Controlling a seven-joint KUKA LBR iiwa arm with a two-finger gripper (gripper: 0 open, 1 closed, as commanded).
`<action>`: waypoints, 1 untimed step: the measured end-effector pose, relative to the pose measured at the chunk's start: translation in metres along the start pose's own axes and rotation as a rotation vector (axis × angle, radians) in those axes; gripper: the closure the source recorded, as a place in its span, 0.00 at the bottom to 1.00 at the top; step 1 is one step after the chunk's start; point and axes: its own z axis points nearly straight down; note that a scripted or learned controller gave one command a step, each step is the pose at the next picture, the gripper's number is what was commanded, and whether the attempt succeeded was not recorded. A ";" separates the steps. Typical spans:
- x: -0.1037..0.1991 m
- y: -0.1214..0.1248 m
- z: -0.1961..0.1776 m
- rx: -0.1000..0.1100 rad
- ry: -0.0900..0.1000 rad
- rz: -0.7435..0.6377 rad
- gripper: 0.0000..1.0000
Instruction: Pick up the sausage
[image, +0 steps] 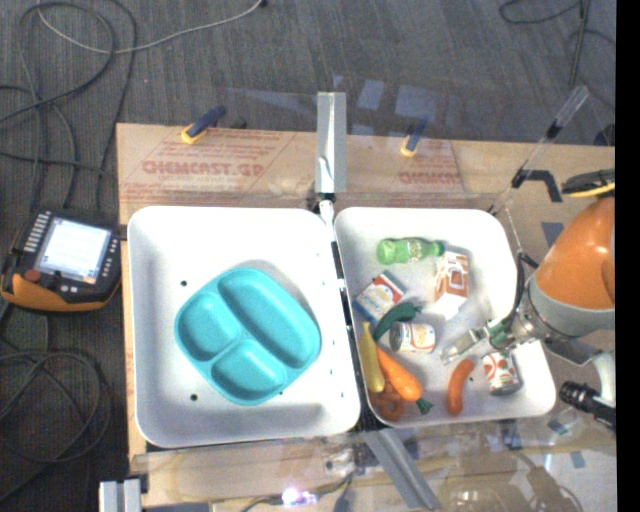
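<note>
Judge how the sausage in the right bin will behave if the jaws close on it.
The sausage is a smooth, rounded, slightly curved cylinder, so it probably rolls or slips sideways when pinched off-centre. It looks like a light plastic toy, likely stiff. It lies close to the carrot and a can, so a nudge may shift those.

I count two white bins (150, 330). One teal divided tray (248, 334) sits in the left bin. In the right bin: one sausage (458, 386), one carrot (399, 375), one green bottle (408, 249), two cans (415, 337), two small cartons (452, 276).

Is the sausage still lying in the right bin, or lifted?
Lying in the bin. The sausage rests on the right bin's floor near its front wall, with the gripper just above it, not around it.
</note>
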 end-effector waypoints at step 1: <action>0.008 -0.001 0.018 0.007 -0.002 -0.119 0.00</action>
